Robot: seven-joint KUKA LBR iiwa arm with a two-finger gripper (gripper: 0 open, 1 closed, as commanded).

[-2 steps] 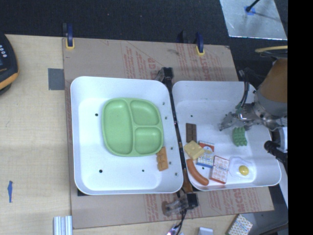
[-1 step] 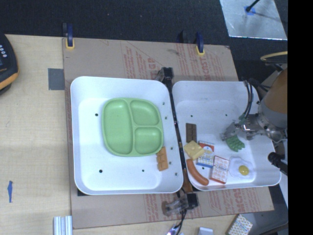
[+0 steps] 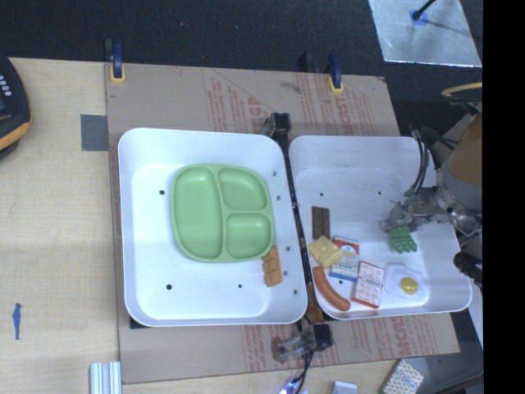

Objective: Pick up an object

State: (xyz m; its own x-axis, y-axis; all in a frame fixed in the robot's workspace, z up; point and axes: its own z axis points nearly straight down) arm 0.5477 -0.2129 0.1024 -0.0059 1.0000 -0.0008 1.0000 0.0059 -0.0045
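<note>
The hand point(image 3: 399, 221), grip state unclear, sits over a knobbly green object point(image 3: 402, 240) in the right white bin point(image 3: 344, 150).

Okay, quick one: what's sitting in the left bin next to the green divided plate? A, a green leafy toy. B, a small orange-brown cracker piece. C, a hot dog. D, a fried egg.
B: the small orange-brown cracker piece lies just off the green divided plate in the left bin.

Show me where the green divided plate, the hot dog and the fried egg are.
green divided plate point(image 3: 221, 212), camera view, on the ridge where its compartments meet.
hot dog point(image 3: 330, 290), camera view, on the middle of the sausage.
fried egg point(image 3: 408, 285), camera view, on the yellow yolk.
</note>
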